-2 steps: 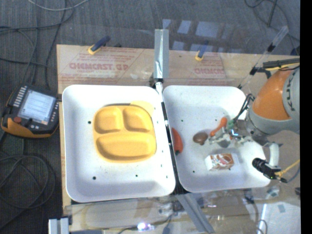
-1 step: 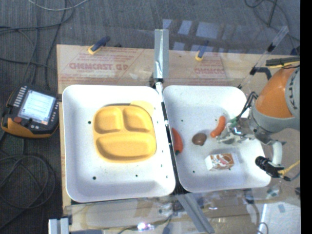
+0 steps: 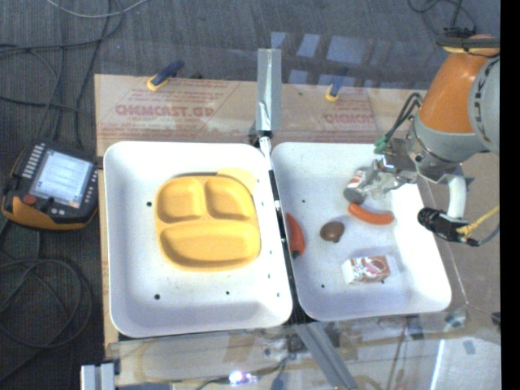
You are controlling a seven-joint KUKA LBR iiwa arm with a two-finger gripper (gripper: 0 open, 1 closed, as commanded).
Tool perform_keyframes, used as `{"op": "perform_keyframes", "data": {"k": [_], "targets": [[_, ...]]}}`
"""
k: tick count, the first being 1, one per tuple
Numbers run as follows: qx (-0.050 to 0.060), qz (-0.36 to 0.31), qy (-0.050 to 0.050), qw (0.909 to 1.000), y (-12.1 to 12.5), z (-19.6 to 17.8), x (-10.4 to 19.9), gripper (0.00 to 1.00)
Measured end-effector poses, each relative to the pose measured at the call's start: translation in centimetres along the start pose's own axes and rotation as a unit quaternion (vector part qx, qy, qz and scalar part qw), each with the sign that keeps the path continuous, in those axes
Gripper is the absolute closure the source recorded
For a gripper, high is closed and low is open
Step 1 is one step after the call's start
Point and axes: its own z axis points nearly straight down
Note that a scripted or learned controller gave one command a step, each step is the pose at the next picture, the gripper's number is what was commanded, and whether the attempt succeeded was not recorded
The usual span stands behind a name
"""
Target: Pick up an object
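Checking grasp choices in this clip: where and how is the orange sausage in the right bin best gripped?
Grip the orange sausage across its narrow middle, coming from above. It lies flat and roughly left-right on the right bin's floor, apart from the brown lump, so its long sides look free.

You're looking at the arm [image 3: 463, 104]: a rounded orange band above a pale grey wrist. Below it sits the metallic silver gripper [image 3: 375, 179]. Thin dark cables loop beside the wrist, and a black cylindrical fitting with a yellow lead juts off it.
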Motion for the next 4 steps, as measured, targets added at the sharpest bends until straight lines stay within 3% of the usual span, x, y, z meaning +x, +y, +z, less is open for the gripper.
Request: {"op": "perform_keyframes", "data": {"k": [1, 2, 3, 4], "targets": [[0.000, 0.000, 0.000, 1.0000, 0.0, 0.0, 0.0, 0.00], [0.000, -0.023, 0.000, 0.9997, 2.9, 11.3, -2.4, 0.00], [0.001, -0.024, -0.001, 0.9997, 2.9, 10.5, -2.5, 1.00], [0.001, -0.024, -0.002, 0.9997, 2.9, 10.5, -2.5, 0.00]]}}
